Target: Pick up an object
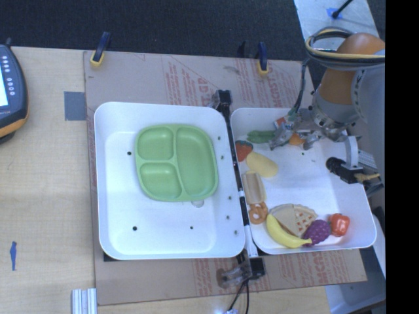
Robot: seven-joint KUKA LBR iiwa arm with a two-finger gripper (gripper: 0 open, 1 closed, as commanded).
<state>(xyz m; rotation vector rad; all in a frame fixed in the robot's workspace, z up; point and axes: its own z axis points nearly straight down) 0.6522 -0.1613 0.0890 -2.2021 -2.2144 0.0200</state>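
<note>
Arm reaches in at the right of frame, gripper [291, 136] low over the upper part of the right bin [357, 241]. Can't tell how far it's open or whether it has anything. Green toy [260, 136] lies just left of it, yellow piece [262, 164] below-left. Banana [283, 233] and grapes [317, 231] sit well below, lower edge.

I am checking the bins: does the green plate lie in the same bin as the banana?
No, the green plate lies in the left bin, while the banana lies in the right bin.
</note>
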